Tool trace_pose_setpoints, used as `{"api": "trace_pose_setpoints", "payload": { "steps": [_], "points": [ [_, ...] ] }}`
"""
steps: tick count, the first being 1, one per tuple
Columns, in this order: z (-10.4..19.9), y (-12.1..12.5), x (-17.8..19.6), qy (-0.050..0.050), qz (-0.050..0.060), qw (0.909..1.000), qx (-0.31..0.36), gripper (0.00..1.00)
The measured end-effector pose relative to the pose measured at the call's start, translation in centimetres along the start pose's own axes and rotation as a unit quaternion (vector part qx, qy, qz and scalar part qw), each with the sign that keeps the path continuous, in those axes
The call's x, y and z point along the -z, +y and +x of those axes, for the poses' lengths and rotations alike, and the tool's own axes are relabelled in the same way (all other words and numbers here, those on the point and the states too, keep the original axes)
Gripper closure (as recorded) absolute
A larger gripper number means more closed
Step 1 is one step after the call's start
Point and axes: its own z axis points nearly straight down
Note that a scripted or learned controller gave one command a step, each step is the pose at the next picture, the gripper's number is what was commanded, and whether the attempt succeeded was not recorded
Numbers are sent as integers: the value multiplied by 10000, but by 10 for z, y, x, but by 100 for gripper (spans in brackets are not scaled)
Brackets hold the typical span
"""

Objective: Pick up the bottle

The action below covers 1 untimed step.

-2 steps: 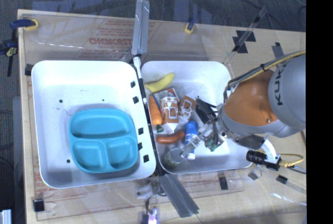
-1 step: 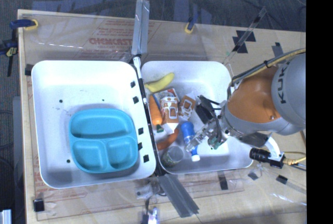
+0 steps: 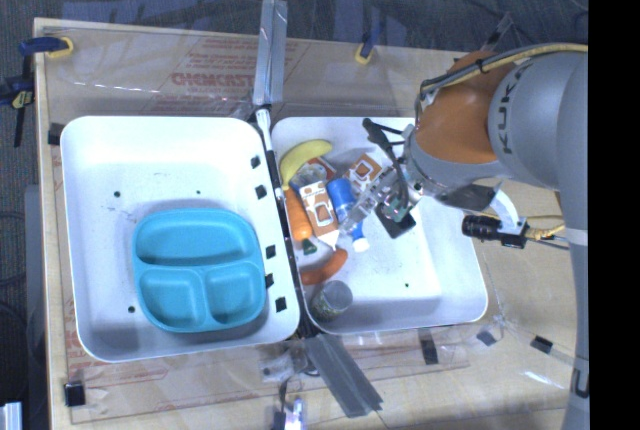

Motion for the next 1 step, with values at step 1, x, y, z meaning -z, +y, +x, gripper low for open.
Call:
{"api": "trace_pose_setpoints", "payload": {
  "steps": [1],
  "points": [
    [80, 19, 120, 1, -3, 9996, 278, 100]
  ]
}}
